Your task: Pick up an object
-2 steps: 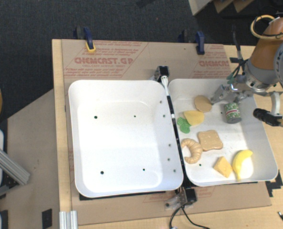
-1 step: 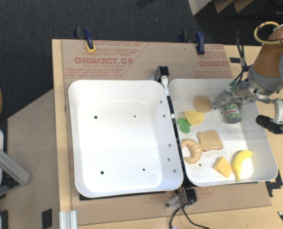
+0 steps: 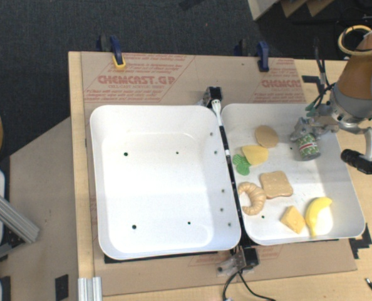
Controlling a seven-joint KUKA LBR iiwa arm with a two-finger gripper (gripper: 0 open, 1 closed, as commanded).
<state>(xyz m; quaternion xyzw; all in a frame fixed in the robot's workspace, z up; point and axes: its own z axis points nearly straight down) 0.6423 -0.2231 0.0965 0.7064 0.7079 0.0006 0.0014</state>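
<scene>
Nearest in the right bin (image 3: 352, 227) lie a banana (image 3: 318, 215), cheese wedge (image 3: 292, 219), croissant (image 3: 253, 197) and toast (image 3: 276, 184). Farther back, the hand (image 3: 306, 140) sits at a small can (image 3: 308, 147), which appears gripped between its fingers, though this is hard to confirm. The grasp step seems underway; next would be a straight lift to test it.

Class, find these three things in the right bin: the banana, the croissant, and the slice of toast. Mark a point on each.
banana (image 3: 318, 215), camera view, middle of its yellow body.
croissant (image 3: 253, 197), camera view, centre of its curved back.
slice of toast (image 3: 276, 184), camera view, middle of its flat brown face.
</scene>
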